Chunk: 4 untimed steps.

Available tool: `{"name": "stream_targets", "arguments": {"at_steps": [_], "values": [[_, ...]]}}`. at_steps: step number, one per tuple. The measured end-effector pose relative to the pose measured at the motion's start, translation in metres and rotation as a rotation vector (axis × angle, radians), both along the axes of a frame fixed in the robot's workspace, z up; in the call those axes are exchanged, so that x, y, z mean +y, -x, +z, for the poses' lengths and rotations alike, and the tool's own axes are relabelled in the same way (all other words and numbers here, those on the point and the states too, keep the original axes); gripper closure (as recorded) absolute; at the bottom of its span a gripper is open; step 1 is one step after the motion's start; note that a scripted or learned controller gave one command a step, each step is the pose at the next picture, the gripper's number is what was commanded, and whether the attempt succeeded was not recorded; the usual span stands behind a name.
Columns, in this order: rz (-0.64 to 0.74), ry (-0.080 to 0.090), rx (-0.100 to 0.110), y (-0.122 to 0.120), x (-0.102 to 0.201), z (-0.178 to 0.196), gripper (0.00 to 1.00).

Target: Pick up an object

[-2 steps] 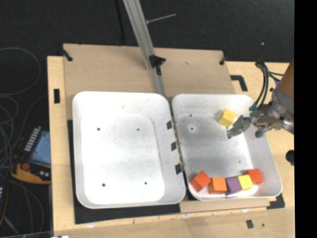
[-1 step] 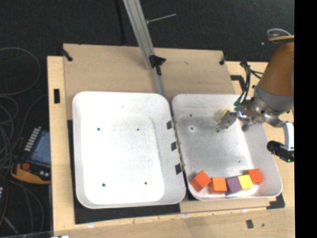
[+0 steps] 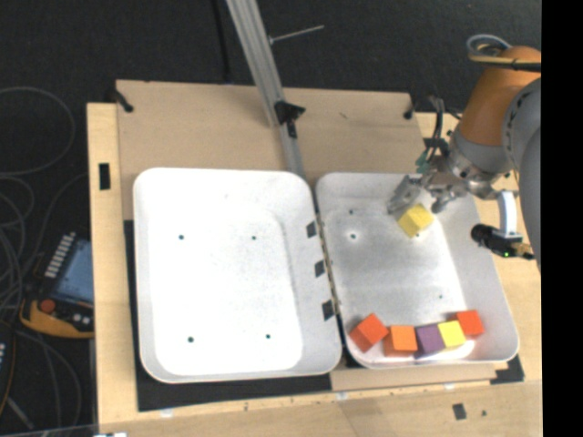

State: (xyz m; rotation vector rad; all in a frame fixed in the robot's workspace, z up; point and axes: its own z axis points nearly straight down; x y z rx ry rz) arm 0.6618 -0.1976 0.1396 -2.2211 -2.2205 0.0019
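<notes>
Over right bin's [image 3: 474, 271] far edge we see arm [image 3: 496, 107] angled down-left, gripper [image 3: 417, 209] fingers spread, yellow cube [image 3: 416, 220] between tips, apparently held.

Dark floor [image 3: 55, 35], tan bench [image 3: 219, 126], cables [image 3: 27, 208], metal pole [image 3: 260, 53].
</notes>
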Motion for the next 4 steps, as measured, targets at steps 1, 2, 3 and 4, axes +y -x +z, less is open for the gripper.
{"name": "stream_targets", "arguments": {"at_steps": [1,2,3,4], "values": [[0.004,0.001,0.0,-0.006,-0.006,-0.045,0.0],[0.0,0.002,-0.002,0.016,0.008,-0.042,0.0],[0.001,0.005,-0.006,0.015,0.006,-0.031,1.0],[0.009,-0.002,-0.008,0.007,0.087,0.028,1.0]]}}
